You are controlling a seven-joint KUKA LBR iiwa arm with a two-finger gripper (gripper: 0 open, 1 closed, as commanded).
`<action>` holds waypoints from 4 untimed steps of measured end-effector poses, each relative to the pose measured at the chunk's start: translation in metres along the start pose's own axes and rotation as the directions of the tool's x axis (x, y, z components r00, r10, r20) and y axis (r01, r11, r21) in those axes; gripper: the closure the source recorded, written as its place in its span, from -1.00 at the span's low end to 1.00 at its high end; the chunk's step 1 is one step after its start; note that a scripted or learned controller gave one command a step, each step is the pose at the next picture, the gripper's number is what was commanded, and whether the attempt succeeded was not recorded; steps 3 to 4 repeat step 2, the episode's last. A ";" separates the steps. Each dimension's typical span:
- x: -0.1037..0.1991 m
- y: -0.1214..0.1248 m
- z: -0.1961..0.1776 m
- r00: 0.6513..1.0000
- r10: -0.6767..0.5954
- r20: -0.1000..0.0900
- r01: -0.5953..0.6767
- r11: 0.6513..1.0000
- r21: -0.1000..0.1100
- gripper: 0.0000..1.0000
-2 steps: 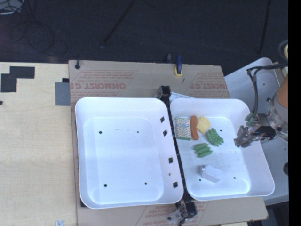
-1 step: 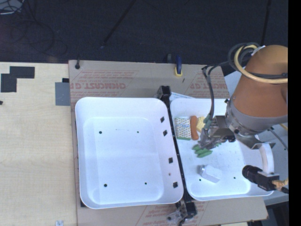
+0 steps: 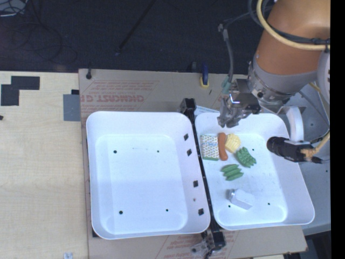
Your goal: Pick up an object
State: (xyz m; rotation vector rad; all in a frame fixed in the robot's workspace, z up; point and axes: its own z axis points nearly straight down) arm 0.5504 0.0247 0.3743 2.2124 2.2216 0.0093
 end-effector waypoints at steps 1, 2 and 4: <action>-0.022 -0.060 -0.022 1.000 0.007 0.000 -0.007 1.000 0.010 1.00; -0.021 -0.058 -0.030 1.000 0.002 0.001 -0.002 1.000 0.015 1.00; -0.021 -0.058 -0.030 1.000 0.002 0.001 -0.002 1.000 0.015 1.00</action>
